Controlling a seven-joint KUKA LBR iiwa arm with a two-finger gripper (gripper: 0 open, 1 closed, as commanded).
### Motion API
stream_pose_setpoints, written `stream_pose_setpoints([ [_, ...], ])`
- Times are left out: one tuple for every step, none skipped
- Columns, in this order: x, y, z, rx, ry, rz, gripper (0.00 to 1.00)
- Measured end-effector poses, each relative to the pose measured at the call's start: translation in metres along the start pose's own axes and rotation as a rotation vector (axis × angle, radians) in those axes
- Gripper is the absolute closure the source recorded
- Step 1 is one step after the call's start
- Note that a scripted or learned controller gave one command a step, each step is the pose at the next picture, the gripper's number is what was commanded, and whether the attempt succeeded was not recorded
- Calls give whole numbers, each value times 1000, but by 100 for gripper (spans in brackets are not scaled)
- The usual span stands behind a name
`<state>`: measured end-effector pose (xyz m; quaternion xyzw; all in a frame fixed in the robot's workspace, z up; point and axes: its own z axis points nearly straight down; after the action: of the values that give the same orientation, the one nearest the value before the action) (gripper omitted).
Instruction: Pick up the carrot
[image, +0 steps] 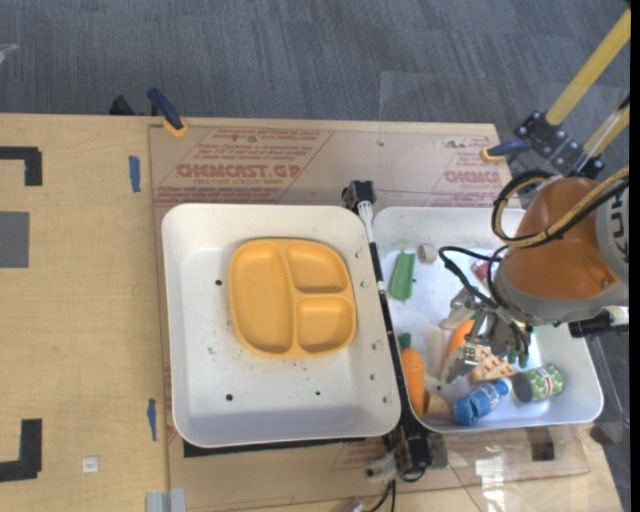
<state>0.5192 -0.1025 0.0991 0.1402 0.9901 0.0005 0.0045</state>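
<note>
The carrot (413, 375) lies in the right bin (585, 398), hard against its left wall, its long axis running up and down the view. Its green top points toward the far side, its paler tip toward the near corner. The gripper (478, 345) hangs over the middle of the same bin, to the right of the carrot and clear of it; nothing of the carrot sits between the fingers. From here the fingers are lost among cables and clutter, so I cannot tell how far apart they stand. Just beneath them lie a blue bottle (480, 400) and a green can (541, 382). The left bin (190, 330) carries a yellow plate (290, 296).
</note>
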Motion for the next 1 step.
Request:
stream_pose_setpoints([
  [-1, 1, -10, 0, -5, -2, 100],
])
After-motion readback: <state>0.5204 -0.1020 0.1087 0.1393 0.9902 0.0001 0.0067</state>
